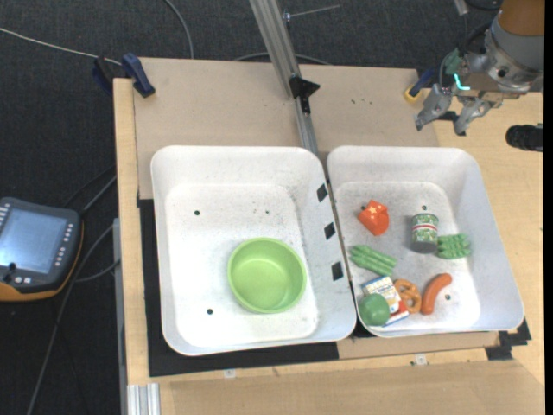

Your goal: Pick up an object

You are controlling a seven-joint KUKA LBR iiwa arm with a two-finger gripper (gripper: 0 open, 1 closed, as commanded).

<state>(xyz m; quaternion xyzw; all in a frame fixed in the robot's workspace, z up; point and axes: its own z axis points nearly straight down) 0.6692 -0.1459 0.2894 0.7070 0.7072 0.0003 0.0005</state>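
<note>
The bench (pixel 225 102) carries two shallow white bins side by side, the left bin (pixel 173 180) and the right bin (pixel 484 197), their inner walls touching along the middle. A slanted metal rail (pixel 278 41) runs from the top edge down to where the bins meet. The grey arm (pixel 518 33) with its orange band enters at the upper right, and its claw (pixel 445 115) hangs above bare bench beyond the far rim of the right bin, fingers spread apart with nothing between them. In the left bin sits a green bowl (pixel 267 275), upright, toward the near side. The right bin holds the small things to pick: a green-labelled can (pixel 424 230) just beside a green leafy toy (pixel 453 247), a red-orange block (pixel 374 218) farther left, a green pea pod (pixel 372 258), a small box (pixel 384 292) touching a green ball (pixel 374 309), a pretzel (pixel 408 295), and an orange sausage (pixel 435 291) near the front wall.
</note>
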